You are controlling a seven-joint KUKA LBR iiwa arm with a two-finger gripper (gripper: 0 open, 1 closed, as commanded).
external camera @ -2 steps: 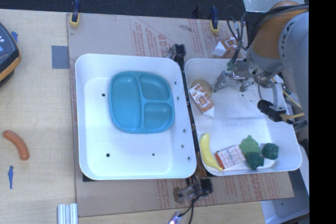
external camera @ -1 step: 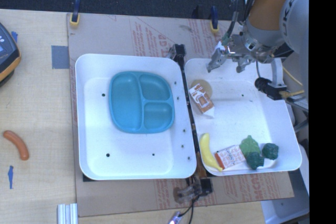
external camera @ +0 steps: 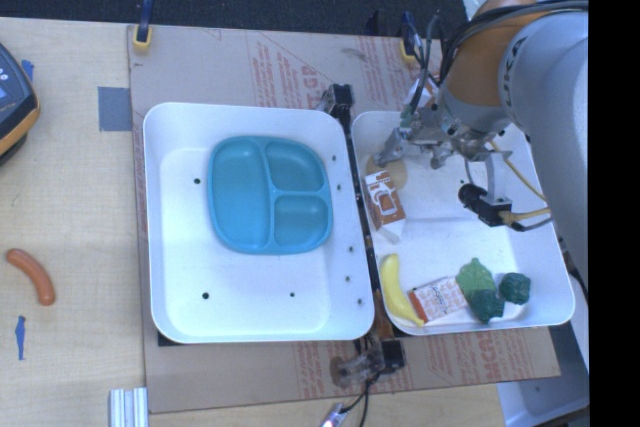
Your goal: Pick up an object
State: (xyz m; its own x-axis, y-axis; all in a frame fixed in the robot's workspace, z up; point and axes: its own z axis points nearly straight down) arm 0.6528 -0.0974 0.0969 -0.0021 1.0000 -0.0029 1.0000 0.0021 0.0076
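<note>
Inventory of my bench, clock directions read on the camera view. Left bin [external camera: 160, 215]: one blue divided plate [external camera: 270, 193], three compartments, lying flat toward the bin's 12 o'clock half. Right bin [external camera: 545, 315]: one brown-and-white packet [external camera: 384, 200] near the 9 o'clock wall, lying lengthwise; one banana [external camera: 396, 291] at about 7 o'clock, curved along the left wall; one red-and-white packet [external camera: 438, 299] just beside the banana, toward 3 o'clock of it; one light green item [external camera: 476, 276] and one dark green item [external camera: 515, 288] at about 5 o'clock, close together, the packet touching or nearly touching the lighter one. My gripper [external camera: 432, 137] hangs over the right bin's 12 o'clock end, above the brown-and-white packet's upper end; whether it is released or clenched I cannot tell, the mechanism being too cluttered with cables. My arm [external camera: 545, 55], grey with an orange band, enters from 3 o'clock. Outside the bins, on the bench [external camera: 70, 205]: one orange sausage-shaped item [external camera: 32, 276] at 9 o'clock, well apart from the left bin; one dark device [external camera: 14, 100] with yellow trim at 10 o'clock, partly cut by the edge.
</note>
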